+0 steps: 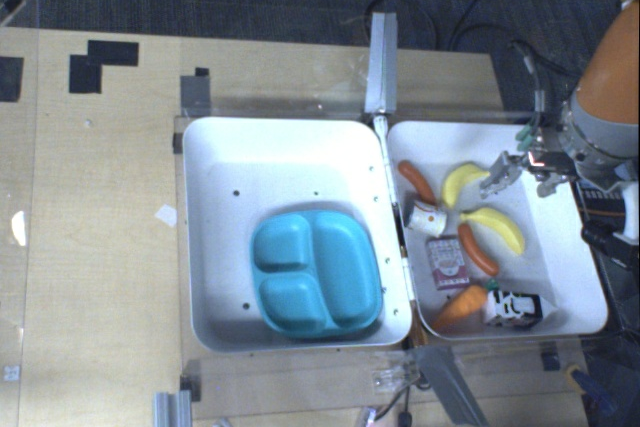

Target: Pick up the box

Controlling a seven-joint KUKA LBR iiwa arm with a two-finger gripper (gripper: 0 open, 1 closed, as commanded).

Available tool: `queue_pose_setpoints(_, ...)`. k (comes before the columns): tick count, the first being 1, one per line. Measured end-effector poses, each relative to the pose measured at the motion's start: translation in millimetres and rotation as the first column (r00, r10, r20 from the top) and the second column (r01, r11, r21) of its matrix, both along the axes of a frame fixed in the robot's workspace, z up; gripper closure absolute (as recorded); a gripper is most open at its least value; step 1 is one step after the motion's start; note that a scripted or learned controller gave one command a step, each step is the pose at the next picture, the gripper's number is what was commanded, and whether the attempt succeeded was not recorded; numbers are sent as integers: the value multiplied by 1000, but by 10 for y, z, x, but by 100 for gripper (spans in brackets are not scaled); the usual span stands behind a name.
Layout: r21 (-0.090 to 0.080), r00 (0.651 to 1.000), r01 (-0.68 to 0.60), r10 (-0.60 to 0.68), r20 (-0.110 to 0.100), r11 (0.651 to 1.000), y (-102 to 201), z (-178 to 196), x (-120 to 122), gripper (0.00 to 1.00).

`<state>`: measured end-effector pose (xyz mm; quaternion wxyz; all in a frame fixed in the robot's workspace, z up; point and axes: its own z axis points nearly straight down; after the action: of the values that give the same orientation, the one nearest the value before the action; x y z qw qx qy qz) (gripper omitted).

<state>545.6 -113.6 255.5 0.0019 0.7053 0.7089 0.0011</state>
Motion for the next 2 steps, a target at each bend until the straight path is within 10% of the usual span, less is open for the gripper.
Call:
queue_pose_setpoints(1, 0, 1000, 0, 0, 0, 1000, 0, 0, 0, 0)
queue_pose_setpoints(2, 0, 1000, -4, 4, 6, 1000, 7, 116, 19, 100)
